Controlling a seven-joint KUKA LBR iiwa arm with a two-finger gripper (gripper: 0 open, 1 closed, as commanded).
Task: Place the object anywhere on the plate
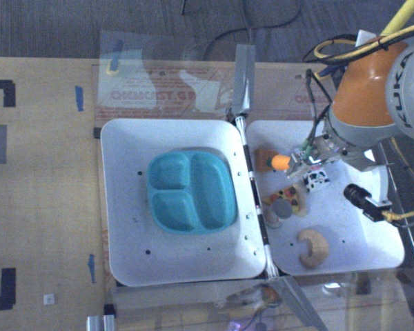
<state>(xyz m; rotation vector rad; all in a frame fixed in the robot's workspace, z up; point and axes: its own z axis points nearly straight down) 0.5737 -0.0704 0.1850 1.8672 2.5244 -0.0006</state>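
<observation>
Arm: grey KUKA arm (372, 81) with its orange band, reaching in from the right over the far part of the right bin (376, 250).
Gripper: the gripper (306, 160) points down and to the left, low over the right bin's far left part, close to the wall between the two bins.
Grip: how far it is open cannot be told from this view, nor whether it has hold of anything.
Object: a small orange piece (281, 162), rounded, sits right at the gripper's tip in the right bin; whether the two touch is unclear.
Plate: a teal divided plate (192, 192) with three compartments lies in the middle of the left bin (124, 185), with nothing in its compartments, well apart from the orange piece.
Beside the object: a duller orange-brown block (263, 158) lies just left of the orange piece, against the bin's left wall.
Under the gripper: a small black-and-white cube (317, 178) lies just on the near side of the gripper.
Cluster: a huddle of small dark and brownish items (283, 204), too small to name, sits nearer the camera along the left wall.
Near corner: a tan croissant-shaped piece (313, 247) lies alone toward the right bin's near edge.
Bench: pale wooden bench (41, 185) under both bins, with black and blue tape marks on its left part.
</observation>
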